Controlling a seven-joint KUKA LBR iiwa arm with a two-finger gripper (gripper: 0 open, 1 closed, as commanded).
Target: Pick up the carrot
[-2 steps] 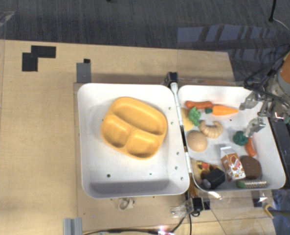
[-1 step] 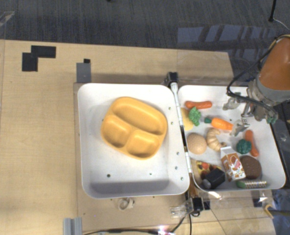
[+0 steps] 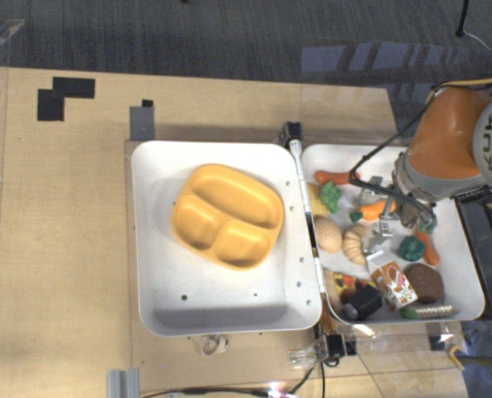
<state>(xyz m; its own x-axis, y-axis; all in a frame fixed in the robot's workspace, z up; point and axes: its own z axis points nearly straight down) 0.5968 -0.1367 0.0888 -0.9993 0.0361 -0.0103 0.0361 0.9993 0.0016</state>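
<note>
The right bin (image 3: 465, 259) holds several toy foods. An orange carrot-like stick (image 3: 333, 176) lies at its back left, with a green leafy piece (image 3: 330, 197) just in front of it. A second, smaller orange piece (image 3: 367, 213) sits near the bin's middle, right against the left side of my gripper (image 3: 385, 226). The gripper hangs low over the middle of this bin, under the grey wrist and the orange band (image 3: 449, 139). The wrist body and cables hide much of what lies under it.
The left bin (image 3: 150, 222) carries a yellow divided plate (image 3: 227, 214). Around the gripper lie a beige egg (image 3: 328, 237), a ribbed beige piece (image 3: 358, 244), a small carton (image 3: 393, 282), a brown disc (image 3: 426, 282), a black object (image 3: 362, 302) and a green-and-orange piece (image 3: 417, 249).
</note>
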